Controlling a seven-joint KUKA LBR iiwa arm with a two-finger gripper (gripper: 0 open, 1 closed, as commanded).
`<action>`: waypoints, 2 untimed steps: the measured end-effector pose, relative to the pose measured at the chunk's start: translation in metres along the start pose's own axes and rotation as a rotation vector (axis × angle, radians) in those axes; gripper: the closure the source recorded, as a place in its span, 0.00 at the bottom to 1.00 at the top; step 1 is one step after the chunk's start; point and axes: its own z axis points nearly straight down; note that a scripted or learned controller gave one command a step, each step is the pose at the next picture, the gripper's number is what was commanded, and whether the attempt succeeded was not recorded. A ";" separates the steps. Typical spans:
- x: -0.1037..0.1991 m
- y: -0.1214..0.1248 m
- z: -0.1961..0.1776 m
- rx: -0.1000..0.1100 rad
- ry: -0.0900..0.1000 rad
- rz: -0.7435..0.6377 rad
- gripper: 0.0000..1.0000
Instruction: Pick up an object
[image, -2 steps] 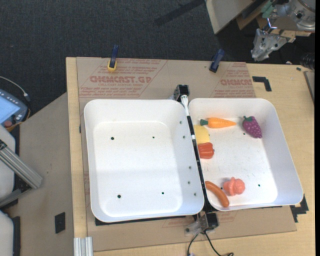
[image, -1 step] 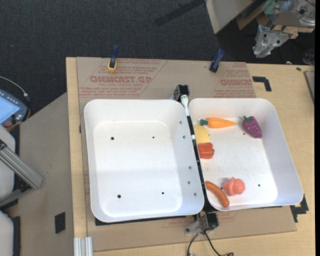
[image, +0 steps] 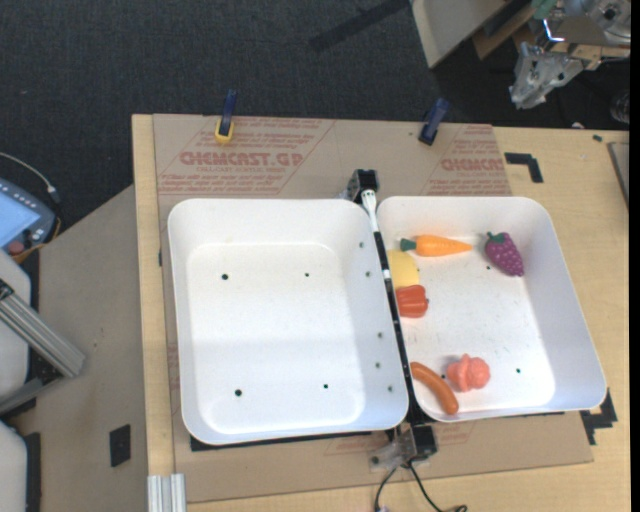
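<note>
Carrot (image: 435, 244), grapes (image: 505, 253), red pepper (image: 411, 300) and sausage (image: 435, 388) are seen among 6 toys in the right bin (image: 560, 300), likely laid out as pickings, while the gripper (image: 538, 78) is held high beyond the bench's far corner, its opening impossible to tell.

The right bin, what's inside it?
Inside the right bin lie a carrot, purple grapes, a yellow piece, a red pepper, a sausage and a pink toy. Whatever sits beneath them is covered.
</note>
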 end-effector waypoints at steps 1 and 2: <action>0.000 0.001 -0.011 -0.005 -0.002 -0.001 1.00; 0.001 0.002 -0.022 -0.009 -0.005 -0.002 1.00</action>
